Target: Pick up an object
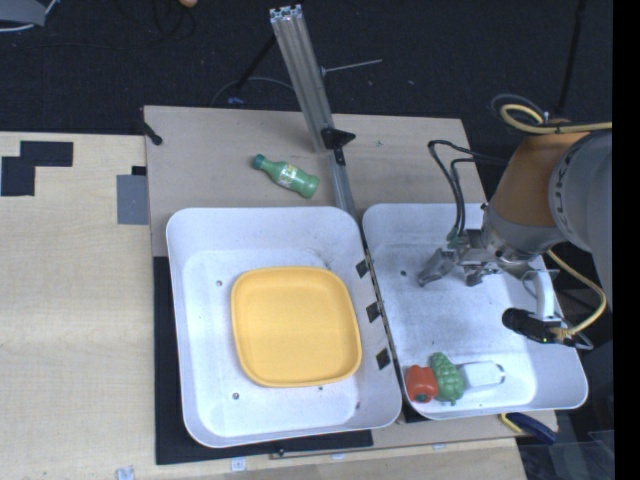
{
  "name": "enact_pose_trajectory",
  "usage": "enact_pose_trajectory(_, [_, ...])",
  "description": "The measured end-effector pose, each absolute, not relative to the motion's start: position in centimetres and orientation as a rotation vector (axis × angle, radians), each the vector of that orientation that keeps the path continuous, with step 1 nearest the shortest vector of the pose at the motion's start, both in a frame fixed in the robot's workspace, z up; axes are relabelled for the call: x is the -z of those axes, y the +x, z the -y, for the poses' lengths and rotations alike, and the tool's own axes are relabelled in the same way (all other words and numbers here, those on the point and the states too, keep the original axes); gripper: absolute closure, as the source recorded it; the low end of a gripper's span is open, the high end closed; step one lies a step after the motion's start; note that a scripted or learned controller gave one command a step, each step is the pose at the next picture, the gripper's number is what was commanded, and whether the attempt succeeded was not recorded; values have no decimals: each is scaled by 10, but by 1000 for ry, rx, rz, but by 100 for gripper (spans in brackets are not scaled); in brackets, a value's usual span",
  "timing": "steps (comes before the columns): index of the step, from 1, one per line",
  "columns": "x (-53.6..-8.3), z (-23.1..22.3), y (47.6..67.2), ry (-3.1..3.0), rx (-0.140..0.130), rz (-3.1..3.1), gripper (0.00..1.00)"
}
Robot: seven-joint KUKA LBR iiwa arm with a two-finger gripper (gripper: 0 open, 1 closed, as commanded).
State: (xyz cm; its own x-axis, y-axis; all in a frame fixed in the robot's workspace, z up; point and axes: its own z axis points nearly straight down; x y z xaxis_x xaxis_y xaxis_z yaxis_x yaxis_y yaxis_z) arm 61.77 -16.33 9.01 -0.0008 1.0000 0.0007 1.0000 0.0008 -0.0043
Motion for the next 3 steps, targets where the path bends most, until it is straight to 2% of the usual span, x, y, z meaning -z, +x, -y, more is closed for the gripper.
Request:
enact_pose_trajectory(1, [-103, 165, 619, -2222, 0, 2221, 100])
enact_pose_trajectory(2, [-145, 166, 618, -2225, 2, 2222, 100])
enact_pose_trajectory(3, [-198, 167, 629, -2225, 4, 2224, 100])
